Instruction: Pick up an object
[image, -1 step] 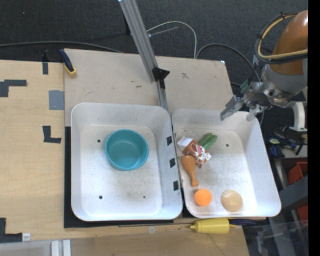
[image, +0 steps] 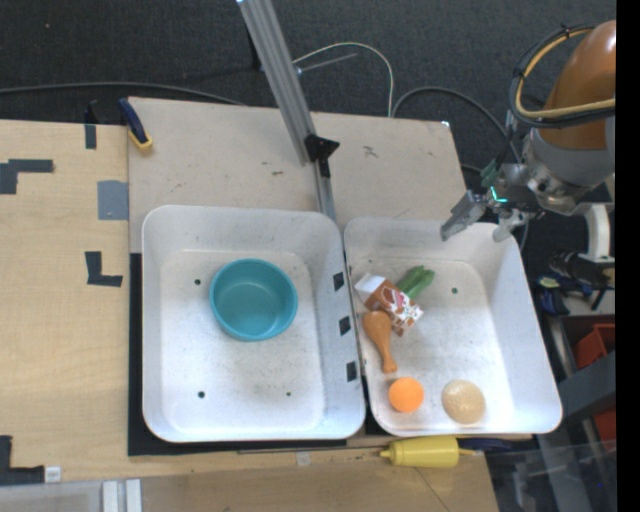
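Broadly, the surface carries two bins: the left bin holds a teal bowl, the right bin a chicken leg, green pepper, orange ball and beige ball. The gripper hovers over the right bin's far rim, jaws spread and empty. Descending there risks striking the rim; the round balls may roll away.

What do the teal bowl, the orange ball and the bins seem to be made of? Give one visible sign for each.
Teal bowl: probably plastic, with an even matte colour and a smooth moulded rim.
Orange ball: likely plastic or foam, uniformly coloured with no gloss; hard to tell which.
Bins: apparently thin moulded white plastic, with rounded corners and dark scuffs.
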